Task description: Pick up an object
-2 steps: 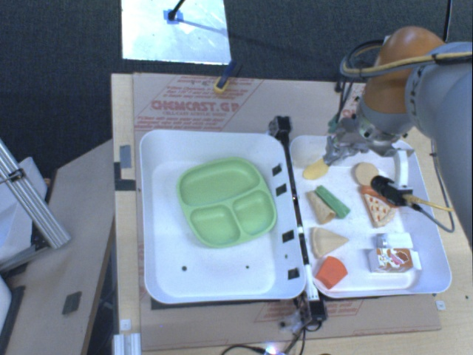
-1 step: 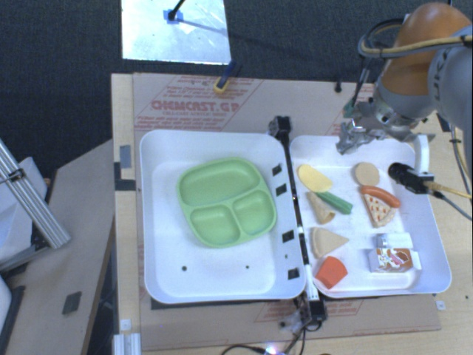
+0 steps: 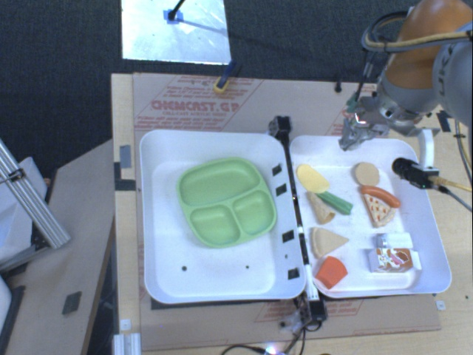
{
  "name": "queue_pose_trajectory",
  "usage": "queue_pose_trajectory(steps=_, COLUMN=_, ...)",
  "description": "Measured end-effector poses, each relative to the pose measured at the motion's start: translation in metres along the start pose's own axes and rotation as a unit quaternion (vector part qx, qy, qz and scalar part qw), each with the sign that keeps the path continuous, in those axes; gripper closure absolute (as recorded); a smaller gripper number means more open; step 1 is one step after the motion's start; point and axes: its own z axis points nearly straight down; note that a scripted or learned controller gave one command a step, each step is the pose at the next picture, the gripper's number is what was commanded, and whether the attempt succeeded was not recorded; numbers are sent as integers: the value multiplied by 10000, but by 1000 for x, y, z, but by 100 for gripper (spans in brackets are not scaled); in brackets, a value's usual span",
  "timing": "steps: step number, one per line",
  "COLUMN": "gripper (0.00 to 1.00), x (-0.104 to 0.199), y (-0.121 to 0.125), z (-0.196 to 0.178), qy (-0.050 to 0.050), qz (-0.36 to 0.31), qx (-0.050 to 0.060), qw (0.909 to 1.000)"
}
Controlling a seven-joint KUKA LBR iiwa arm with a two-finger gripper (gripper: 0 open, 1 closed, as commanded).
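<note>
Roughly, biggest first:
Bench: pale wood-coloured board (image 3: 192, 95) w/ red print, carries both bins.
Left bin: shallow white plastic bin (image 3: 159, 220), holds a light green three-compartment plastic tray (image 3: 225, 200), tilted a bit, near bin centre.
Right bin: shallow white plastic bin (image 3: 436, 261), touching left bin along black clips in the middle; holds all the small toy food.
Arm: grey KUKA arm w/ orange band (image 3: 432, 32), comes in from right, over the far right corner of right bin.
Pincer: two-finger metal gripper (image 3: 353, 137) points down at far edge of right bin; tips too small and blurred, can't tell how far apart, nothing seen between them.
Nearest items: round tan cookie-like piece (image 3: 365, 173) and yellow oval slice (image 3: 312, 177), both nearer the camera than the pincer, apart from it.
Others: pizza slice w/ red crust (image 3: 380, 205), green stick (image 3: 336, 202), tan wedge (image 3: 327, 239), orange-red block (image 3: 331, 271), small white printed packet (image 3: 392, 256), at near right.
</note>
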Motion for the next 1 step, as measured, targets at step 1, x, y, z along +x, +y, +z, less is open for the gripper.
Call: queue_pose_trajectory(steps=1, gripper=100, x=36, y=-38, z=-7, qy=6, qz=-14, qx=21, qw=10000)
